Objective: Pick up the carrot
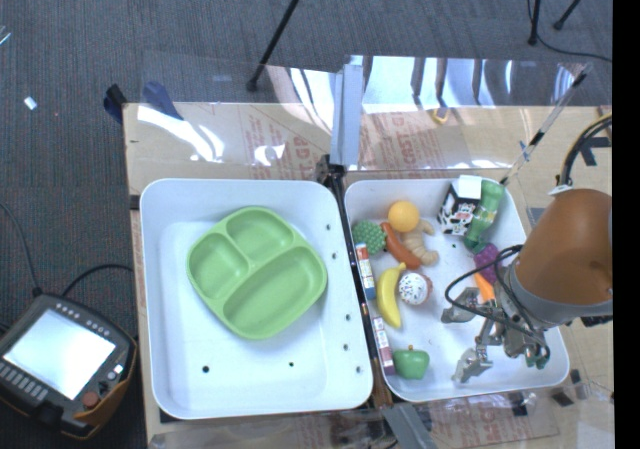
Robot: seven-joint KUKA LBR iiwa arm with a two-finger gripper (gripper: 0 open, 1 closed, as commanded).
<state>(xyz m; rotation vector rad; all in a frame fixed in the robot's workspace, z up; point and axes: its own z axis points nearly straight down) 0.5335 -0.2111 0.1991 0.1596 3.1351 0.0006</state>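
Two bins on the desk, and our tool [478,352] hangs low in the right bin [437,392], released and grasping nothing. We see the carrot [485,287] just beside the wrist (half hidden). We're mid-approach, we judge; next comes shifting over it and closing.

My gripper [490,342] has bare floor around it in the right bin [440,392], while toys crowd the far half: ball [414,288], banana [389,298], orange [404,216], green bottle [485,210].
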